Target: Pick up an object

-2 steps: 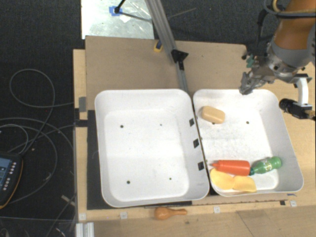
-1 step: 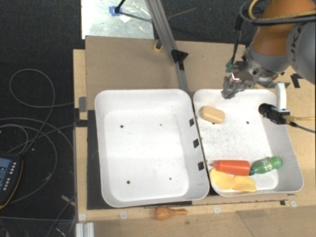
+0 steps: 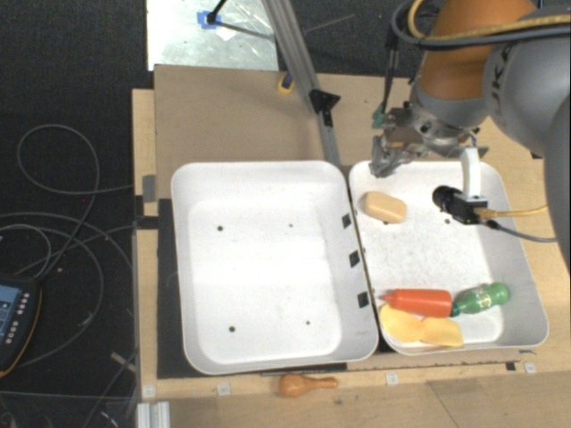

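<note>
- Nothing lifted yet: gripper (image 3: 386, 163) poised over the far edge of the right bin (image 3: 516, 266), just behind the tan block (image 3: 384, 207), apparently clear of it
- Cannot tell how the tool is set; too small and dark to read
- Left to do, by my judgement: descend, close on the block, raise it
- Other candidates at the bin's near end: carrot (image 3: 419, 302), green bottle (image 3: 480, 299), yellow pieces (image 3: 419, 330), all touching
- Left bin (image 3: 192, 266) beside it
- Small orange-brown item (image 3: 306, 383) lying outside on the bench
- No readable brand or writing anywhere
</note>
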### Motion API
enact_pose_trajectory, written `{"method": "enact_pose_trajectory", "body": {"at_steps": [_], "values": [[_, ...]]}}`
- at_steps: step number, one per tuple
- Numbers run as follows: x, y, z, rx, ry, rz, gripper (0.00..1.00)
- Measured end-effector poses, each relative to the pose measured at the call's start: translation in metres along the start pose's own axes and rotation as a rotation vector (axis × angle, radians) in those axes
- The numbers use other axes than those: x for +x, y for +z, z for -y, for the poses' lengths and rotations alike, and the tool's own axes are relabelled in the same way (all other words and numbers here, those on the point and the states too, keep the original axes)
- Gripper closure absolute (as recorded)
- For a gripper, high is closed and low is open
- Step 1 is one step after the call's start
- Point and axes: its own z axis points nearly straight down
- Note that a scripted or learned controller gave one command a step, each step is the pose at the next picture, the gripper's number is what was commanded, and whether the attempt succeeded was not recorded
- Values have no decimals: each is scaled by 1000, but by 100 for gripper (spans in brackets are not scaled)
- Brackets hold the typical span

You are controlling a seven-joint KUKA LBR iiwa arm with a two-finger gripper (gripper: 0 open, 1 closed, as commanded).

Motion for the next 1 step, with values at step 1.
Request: {"method": "enact_pose_trajectory", "body": {"at_steps": [1], "values": [[59, 2, 7, 2, 0, 0, 100]]}}
